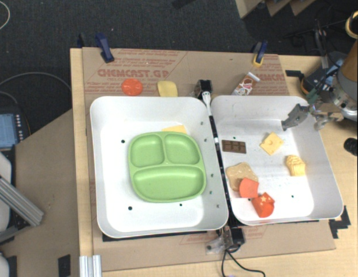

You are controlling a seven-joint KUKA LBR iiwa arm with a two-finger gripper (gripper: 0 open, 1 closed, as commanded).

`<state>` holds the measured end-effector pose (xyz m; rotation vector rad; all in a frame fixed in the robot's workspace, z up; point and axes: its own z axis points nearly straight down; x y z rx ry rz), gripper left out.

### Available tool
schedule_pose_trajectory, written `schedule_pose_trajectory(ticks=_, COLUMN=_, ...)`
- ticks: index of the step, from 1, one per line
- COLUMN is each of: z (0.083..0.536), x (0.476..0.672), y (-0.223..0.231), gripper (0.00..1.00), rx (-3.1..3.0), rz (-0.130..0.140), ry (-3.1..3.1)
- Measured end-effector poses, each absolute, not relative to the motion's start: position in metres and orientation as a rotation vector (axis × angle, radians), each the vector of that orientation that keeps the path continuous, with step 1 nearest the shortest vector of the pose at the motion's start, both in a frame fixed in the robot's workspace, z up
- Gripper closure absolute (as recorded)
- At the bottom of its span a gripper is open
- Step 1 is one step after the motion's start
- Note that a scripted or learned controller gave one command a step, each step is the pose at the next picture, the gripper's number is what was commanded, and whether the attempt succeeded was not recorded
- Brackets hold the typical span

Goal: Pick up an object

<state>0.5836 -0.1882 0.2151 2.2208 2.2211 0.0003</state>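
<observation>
The right bin point(317, 195) holds several toy foods. Among them are a brown chocolate bar point(234, 147), a yellow cheese wedge point(272, 143) and a yellow ridged piece point(295, 165). A tan bread slice point(238, 173), an orange-red piece point(249, 187) and a red pepper point(263, 204) lie near the front. My gripper point(306, 120) hangs over the bin's back right corner, up and to the right of the cheese wedge. It is open, its grey fingers point(293, 119) spread with nothing between them.
The left bin point(107, 154) holds a green divided plate point(166, 166) with a yellow slice point(175, 129) peeking out behind it. Behind the bins lie an orange tomato point(131, 86), a yellow piece point(167, 89), a black item point(203, 88) and a wrapped candy point(246, 85).
</observation>
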Motion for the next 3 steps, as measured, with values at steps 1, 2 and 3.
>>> schedule_pose_trajectory(ticks=1, z=0.086, x=0.525, y=-0.221, gripper=0.0, rx=2.234, rz=0.003, ry=2.232)
schedule_pose_trajectory(ticks=2, z=0.103, x=0.529, y=-0.223, gripper=1.0, rx=2.221, rz=0.002, ry=2.221)
schedule_pose_trajectory(ticks=3, z=0.086, x=0.57, y=-0.155, gripper=1.0, rx=2.208, rz=0.008, ry=2.224)
